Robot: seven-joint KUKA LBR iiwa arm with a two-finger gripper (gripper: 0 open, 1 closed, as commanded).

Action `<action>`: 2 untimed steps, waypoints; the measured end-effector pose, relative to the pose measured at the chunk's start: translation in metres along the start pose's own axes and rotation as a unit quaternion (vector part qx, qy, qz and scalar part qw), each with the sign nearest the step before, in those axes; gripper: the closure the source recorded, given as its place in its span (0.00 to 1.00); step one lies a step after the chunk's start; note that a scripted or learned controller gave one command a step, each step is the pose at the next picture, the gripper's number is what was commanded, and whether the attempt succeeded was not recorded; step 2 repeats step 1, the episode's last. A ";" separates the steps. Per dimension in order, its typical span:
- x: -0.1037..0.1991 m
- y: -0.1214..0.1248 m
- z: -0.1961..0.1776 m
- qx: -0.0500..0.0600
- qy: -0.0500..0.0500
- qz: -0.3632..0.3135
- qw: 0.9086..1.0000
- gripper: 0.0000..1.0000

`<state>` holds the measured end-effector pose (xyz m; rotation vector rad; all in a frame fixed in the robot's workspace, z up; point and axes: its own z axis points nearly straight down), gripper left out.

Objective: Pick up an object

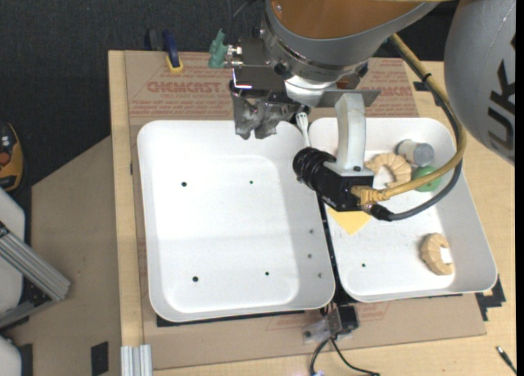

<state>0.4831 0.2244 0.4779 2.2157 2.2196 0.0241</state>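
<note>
My gripper [259,120] hangs over the far rim of the left bin [164,202], under the large orange wrist band. I see nothing held under it. The right bin [467,227] holds the loose objects: a tan ring-shaped piece [393,167], a grey cylinder [417,153], a green object [427,180] partly behind a cable, a flat yellow piece [352,221] and a tan lump [436,253] near the front right. All of them lie to the right of my gripper and nearer the camera.
A black cable bundle [329,183] and a white bracket [352,133] hang over the rim between the two bins. Small blue-yellow [173,51] and green [217,49] clamps sit on the cardboard's far edge.
</note>
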 end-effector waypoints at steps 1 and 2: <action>-0.001 0.003 0.124 0.013 -0.006 0.002 1.000 1.00; -0.001 0.003 0.124 0.013 -0.006 0.002 1.000 1.00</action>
